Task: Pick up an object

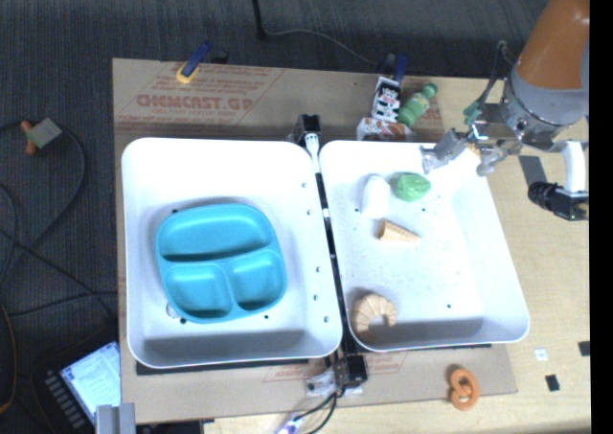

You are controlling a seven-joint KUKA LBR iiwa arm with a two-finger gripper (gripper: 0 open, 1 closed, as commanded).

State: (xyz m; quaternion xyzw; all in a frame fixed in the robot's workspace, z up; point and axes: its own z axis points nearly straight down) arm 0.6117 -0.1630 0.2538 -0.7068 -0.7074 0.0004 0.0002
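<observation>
In the right bin [498, 260] lie a green round object [412, 186], a white object [375, 193] touching its left side, a tan wedge [396, 231] and a tan croissant-shaped piece [374, 311] near the front wall. My gripper [467, 153] hangs over the bin's far right corner, up and to the right of the green object. Its fingers stand apart with nothing between them. The grey arm with its orange band [560, 30] comes in from the upper right.
The left bin [144, 193] holds a blue divided tray [222, 262]. A small green-and-white toy [402, 108] lies behind the bins. A pretzel-like piece [464, 386] sits on the bench in front of the right bin. Blue clamps [194, 60] hold the board.
</observation>
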